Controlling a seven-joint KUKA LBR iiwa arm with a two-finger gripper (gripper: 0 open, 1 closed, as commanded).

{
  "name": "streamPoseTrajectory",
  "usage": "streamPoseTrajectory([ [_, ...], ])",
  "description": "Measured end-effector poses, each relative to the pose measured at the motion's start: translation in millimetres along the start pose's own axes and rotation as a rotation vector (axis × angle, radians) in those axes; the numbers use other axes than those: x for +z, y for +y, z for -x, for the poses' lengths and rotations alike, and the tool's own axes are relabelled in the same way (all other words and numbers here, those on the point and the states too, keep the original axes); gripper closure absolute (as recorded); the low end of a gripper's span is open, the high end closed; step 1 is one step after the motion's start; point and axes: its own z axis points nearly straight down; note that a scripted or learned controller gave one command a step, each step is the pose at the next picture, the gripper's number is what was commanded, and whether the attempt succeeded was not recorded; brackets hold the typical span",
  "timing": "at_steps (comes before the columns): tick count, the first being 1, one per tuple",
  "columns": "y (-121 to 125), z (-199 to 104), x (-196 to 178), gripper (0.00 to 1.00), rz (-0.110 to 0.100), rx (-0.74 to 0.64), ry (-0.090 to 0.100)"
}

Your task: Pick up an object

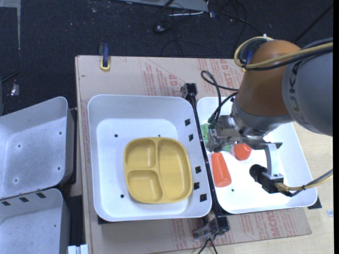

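While my gripper (pixel 222 137) hangs over the right bin (pixel 296 194), beside an orange cylinder (pixel 220 169), I cannot tell its grasp.

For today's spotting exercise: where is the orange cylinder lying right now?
The orange cylinder lies in the right bin, close to its left wall, just below the arm's wrist and beside a small orange ball.

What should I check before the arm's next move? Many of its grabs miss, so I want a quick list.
1. Things to grab lie in the right bin: ok, an orange cylinder and an orange ball.
2. Gripper over that bin: ok.
3. Finger state: cannot tell.
4. Anything held: cannot tell.
5. Green item by the bin wall identified: cannot tell.
6. Yellow tray apart in the left bin: ok.
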Motion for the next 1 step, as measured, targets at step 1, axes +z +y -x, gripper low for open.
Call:
streamPoseTrajectory([
  [1,0.9,-46.1,12.1,1.00,-0.003,0.001,-0.001],
])
